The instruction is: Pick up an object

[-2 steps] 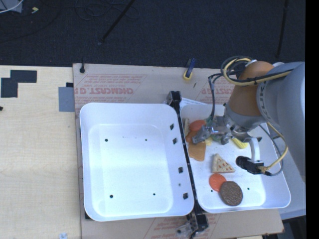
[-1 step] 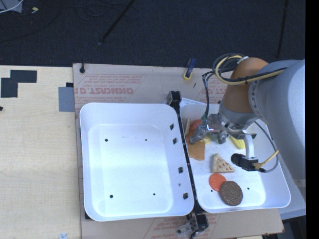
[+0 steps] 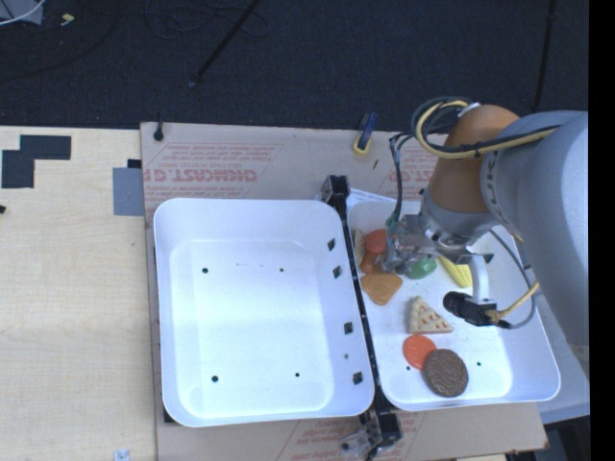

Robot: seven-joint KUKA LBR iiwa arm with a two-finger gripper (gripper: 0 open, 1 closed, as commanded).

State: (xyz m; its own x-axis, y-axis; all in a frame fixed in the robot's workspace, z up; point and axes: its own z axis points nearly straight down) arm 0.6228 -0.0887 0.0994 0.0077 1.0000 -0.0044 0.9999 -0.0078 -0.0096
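Observation:
My gripper [image 3: 402, 255] reaches down into the far left part of the right bin [image 3: 519, 377], among a cluster of toy foods. A red piece [image 3: 375, 242] lies just left of it, a green piece [image 3: 421, 267] just right of it, and an orange-tan piece [image 3: 382, 287] directly in front. The wrist and arm cover the fingers from above. A yellow piece [image 3: 457, 273] lies to the right of the green one.
Nearer the front of the right bin lie a cheese-like wedge [image 3: 428, 317], an orange-red disc [image 3: 417, 350] and a brown round cookie [image 3: 446, 373]. The left bin [image 3: 183, 257] stands beside it, joined by a black divider with clips [image 3: 351, 286]. A blue-yellow clamp [image 3: 365, 134] sits at the board's far edge.

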